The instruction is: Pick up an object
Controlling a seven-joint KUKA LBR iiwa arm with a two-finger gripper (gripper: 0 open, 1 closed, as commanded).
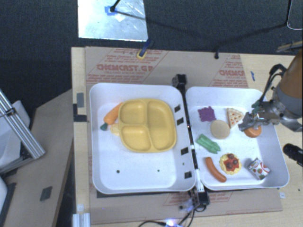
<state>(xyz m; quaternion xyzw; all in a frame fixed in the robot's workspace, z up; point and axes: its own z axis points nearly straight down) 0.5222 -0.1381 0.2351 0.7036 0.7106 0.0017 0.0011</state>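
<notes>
We see the claw [249, 123] low in the right bin [272, 174], just above an orange disc [254, 132] beside the pizza slice [233, 117]; whether it grips we cannot tell, so nothing looks lifted yet.

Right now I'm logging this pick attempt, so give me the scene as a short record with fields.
left bin: yellow divided plate, carrot at its left edge
right bin: purple piece, pizza slice, tan round piece, green piece, sausage, small tart, wrapped item, orange piece
gripper: low over the orange piece, near the right bin's right side
grasp: cannot tell
</notes>
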